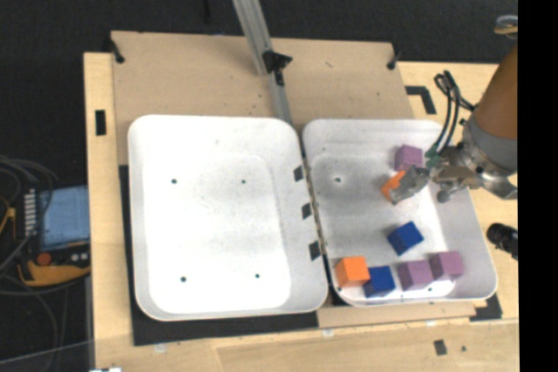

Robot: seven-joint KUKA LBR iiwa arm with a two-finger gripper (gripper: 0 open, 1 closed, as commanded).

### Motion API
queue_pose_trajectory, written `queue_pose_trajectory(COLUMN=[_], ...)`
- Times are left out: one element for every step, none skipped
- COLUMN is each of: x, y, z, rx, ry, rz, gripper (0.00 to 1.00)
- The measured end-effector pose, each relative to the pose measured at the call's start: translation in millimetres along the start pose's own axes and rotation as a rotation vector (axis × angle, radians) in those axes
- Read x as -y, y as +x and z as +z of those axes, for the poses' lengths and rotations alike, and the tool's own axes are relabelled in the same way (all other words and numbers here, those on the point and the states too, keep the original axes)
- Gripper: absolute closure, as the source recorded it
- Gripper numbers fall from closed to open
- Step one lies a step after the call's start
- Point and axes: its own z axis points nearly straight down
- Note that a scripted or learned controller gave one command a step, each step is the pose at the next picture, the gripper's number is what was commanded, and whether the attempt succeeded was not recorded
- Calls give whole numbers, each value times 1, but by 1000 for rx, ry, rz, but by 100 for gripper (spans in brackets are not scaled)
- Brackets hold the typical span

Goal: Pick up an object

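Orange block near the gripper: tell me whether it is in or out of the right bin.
In. The orange block sits within the right bin, by the gripper.

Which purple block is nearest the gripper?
The purple block at the top of the right bin, just up-left of the gripper. The other two purple blocks sit in the row along the bin's near edge.

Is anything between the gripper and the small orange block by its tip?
Nothing visible. The gripper sits right at the small orange block in the right bin; the purple block lies just behind, beside it.
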Motion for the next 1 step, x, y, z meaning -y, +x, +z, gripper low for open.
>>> queue_pose_trajectory(x=[4], y=[0], z=[63], rx=[0], ry=[1], rz=[-1], gripper=[0])
